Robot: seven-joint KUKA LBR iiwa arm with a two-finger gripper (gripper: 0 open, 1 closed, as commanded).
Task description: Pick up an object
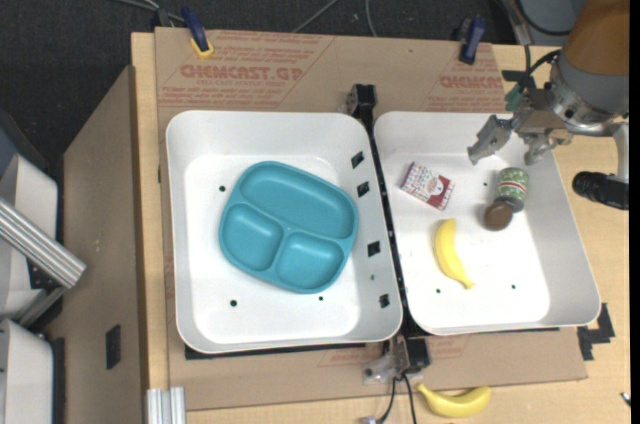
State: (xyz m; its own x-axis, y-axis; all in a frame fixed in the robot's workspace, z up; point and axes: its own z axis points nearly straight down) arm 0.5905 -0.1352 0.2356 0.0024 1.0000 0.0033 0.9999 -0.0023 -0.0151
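The right bin (560,292) holds three things. A yellow banana (451,255) lies near the bin's middle. A small red and white packet (427,185) lies at the upper left. A small green-labelled can (507,197) with a brown lid lies on its side at the right. My gripper (512,141) hangs above the bin's upper right part, just above the can. Its two grey fingers (487,139) are spread apart with nothing between them.
The left bin (190,212) holds a teal divided plate (288,225). A black divider with clips (372,202) runs between the bins. Another banana (460,400) lies on the cardboard below the right bin. Clamps (197,34) hold the cardboard's far edge.
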